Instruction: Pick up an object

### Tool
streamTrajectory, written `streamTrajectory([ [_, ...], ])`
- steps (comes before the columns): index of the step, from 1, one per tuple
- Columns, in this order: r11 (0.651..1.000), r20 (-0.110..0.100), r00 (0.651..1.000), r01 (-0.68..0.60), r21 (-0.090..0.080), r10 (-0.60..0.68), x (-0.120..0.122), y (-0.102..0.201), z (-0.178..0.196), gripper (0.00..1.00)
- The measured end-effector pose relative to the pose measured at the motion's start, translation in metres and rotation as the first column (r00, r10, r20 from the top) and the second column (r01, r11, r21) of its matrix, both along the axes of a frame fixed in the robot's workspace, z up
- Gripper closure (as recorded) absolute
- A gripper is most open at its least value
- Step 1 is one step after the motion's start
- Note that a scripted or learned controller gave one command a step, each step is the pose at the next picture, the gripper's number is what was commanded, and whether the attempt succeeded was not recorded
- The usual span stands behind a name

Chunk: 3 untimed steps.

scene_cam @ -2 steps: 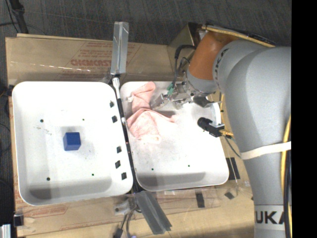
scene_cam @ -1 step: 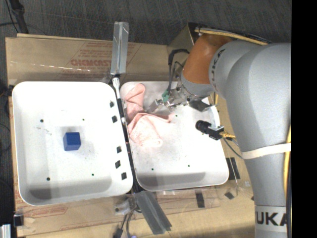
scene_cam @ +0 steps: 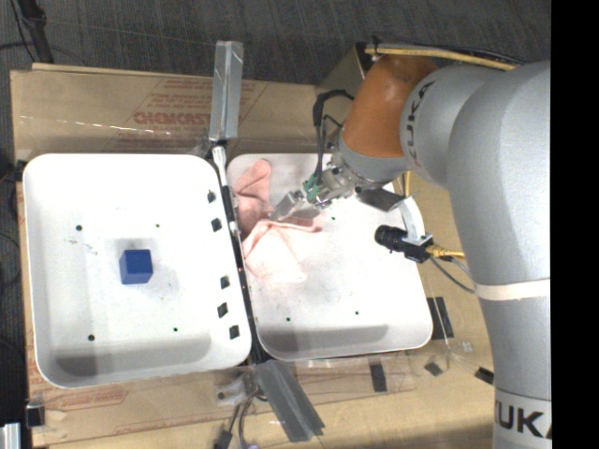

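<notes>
While a pink cloth lies crumpled along the nine o'clock wall of the right bin, the gripper dips onto its upper folds near twelve o'clock; whether the fingers are spread or pinching fabric cannot be told from this angle. A blue cube sits well apart in the left bin. Judged from this, the grasp stage is in hand; next, a firm pinch and a straight lift.
</notes>
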<state>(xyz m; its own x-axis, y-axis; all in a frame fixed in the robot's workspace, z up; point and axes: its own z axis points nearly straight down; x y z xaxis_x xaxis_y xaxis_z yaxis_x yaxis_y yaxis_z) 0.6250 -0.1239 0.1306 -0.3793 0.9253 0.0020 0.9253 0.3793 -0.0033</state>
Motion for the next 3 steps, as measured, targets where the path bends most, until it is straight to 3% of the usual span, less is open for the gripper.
streamTrajectory([
  [1, 0.998, 0.000, 0.998, -0.059, 0.000, 0.059, -0.010, -0.043, -0.038, 0.00],
  [2, 0.998, 0.000, 0.998, -0.062, 0.000, 0.062, -0.009, -0.043, -0.027, 1.00],
  [3, 0.998, 0.000, 0.998, -0.062, 0.000, 0.062, -0.009, -0.043, -0.027, 0.00],
])
